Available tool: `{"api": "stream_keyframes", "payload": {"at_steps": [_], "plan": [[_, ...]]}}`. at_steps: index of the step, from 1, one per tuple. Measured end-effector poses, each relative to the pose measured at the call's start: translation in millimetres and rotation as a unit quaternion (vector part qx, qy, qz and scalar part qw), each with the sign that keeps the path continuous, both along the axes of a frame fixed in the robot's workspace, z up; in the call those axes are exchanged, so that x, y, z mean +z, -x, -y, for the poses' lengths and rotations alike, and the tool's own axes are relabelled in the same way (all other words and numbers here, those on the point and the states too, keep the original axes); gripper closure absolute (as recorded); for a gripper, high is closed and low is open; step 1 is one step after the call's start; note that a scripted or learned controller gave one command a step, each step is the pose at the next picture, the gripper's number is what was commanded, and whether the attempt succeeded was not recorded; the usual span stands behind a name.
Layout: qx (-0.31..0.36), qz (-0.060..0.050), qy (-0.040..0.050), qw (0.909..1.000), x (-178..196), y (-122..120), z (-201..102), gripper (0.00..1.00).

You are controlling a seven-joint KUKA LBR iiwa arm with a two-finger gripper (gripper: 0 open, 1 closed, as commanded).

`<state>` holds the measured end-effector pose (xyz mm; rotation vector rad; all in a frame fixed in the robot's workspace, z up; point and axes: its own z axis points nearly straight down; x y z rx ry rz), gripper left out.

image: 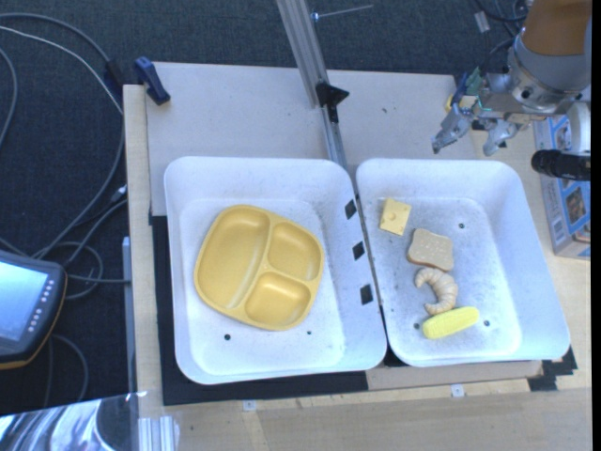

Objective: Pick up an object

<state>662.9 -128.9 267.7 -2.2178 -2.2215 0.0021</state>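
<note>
- Four small food-shaped items lay in the right bin (pixel 526 252): a yellow cheese wedge (pixel 395 217) toward the far left, a slice of bread (pixel 431 249) just beside it, a pale shrimp (pixel 439 289) touching the bread's near edge, and a yellow corn cob (pixel 450 322) nearest the front rim.
- None of the four was held; all rested on the bin floor.
- The gripper (pixel 479 137) hung above the counter (pixel 244 111) beyond the right bin's far rim, well apart from the items.
- Its two fingers (pixel 449 133) stood spread apart, pointing down and to the left, with nothing between them.
- The grey arm with its orange band (pixel 556 22) entered from the upper right corner.
- The left bin (pixel 188 181) held a yellow divided plate (pixel 259 266) with three compartments, lying flat near its middle.
- A metal pole (pixel 305 40) rose at a slant from between the two bins.
- Black cables (pixel 56 158) trailed across the dark floor on the left.
</note>
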Motion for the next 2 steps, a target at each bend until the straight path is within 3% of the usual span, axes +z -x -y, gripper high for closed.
{"api": "stream_keyframes", "payload": {"at_steps": [1, 2], "plan": [[0.000, 0.000, 0.0003, 1.0000, 0.0, 0.1, 0.2, 0.00], [-0.001, -0.002, 0.0001, 1.0000, -45.5, 6.2, 5.2, 0.00]]}}
